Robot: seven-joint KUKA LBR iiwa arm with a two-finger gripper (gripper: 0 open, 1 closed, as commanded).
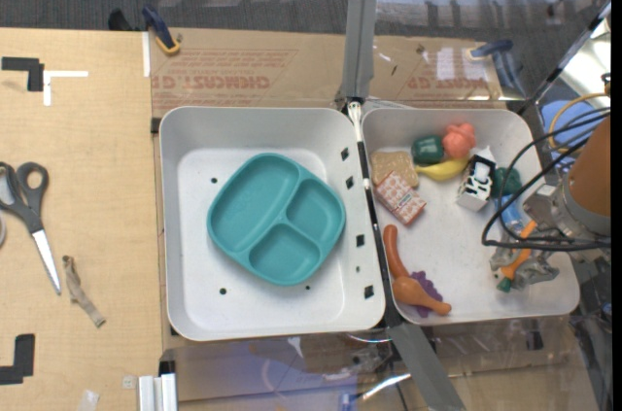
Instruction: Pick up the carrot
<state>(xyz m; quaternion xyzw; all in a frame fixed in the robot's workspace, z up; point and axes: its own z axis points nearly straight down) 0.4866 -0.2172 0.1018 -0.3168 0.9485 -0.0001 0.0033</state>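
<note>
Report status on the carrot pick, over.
Two-finger gripper low at right bin's right edge, finger state unreadable. Long orange carrot lies free by the left wall. Purple grape bunch touches its lower end.

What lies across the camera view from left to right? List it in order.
Scissors → teal divided plate → carrot → banana → gripper.
</note>
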